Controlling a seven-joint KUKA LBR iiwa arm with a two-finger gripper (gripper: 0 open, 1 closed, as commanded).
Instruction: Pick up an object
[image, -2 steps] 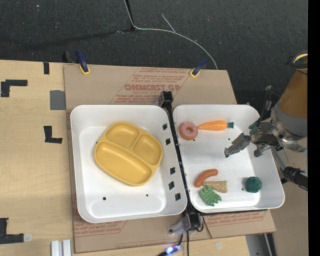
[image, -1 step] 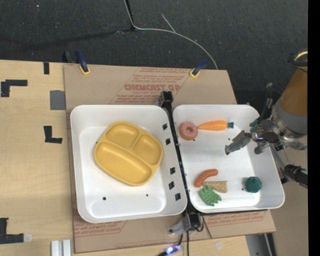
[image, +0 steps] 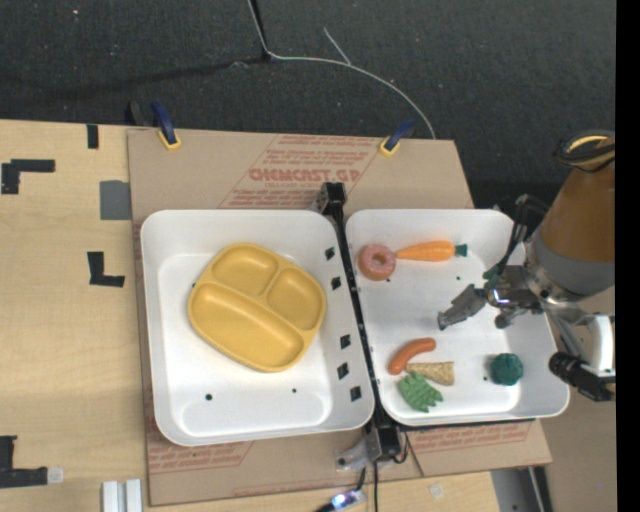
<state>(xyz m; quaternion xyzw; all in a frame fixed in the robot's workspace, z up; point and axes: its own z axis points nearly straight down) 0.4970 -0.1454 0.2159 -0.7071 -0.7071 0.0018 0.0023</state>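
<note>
**Spotter:** What does the overhead camera give you on the end effector?

**Me:** I see the end effector (image: 478, 305) over the right bin (image: 470, 222), right of center in the frame, reaching in from the arm (image: 580, 225) at the right edge. Its dark fingers look spread, one pointing down-left, the other nearer the wrist. Nothing sits between them, and I can't tell whether they touch the bin floor.

**Spotter:** Count the pieces for me.

**Me:** Two white bins side by side on the surface (image: 60, 300). The left bin (image: 160, 330) carries one yellow divided plate (image: 257, 305). In the right bin I count six: one pink donut (image: 377, 262) and one carrot (image: 427, 251) along the top, one sausage (image: 412, 353), one tan wedge (image: 436, 373) and one green leafy piece (image: 420, 392) bunched at the lower left, and one dark green ball (image: 506, 369) at the lower right.

**Spotter:** Room to move?

**Me:** Bare white floor lies around the fingers in the bin's middle. The sausage is the nearest piece, below and left; the ball lies near the right rim.
</note>
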